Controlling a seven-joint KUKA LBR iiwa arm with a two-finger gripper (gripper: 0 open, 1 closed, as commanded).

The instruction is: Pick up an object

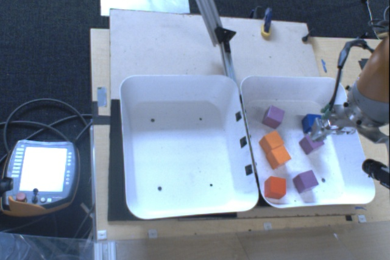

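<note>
Blocks, purple, orange and blue, lie in the right bin [359,195]; end effector [322,128] grip state unclear.

One fixed camera above the bench [183,39], angled down over both white bins [183,85], arm [375,79] from the right.

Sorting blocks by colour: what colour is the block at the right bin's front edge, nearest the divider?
Orange block, clearest in the camera view.
</note>
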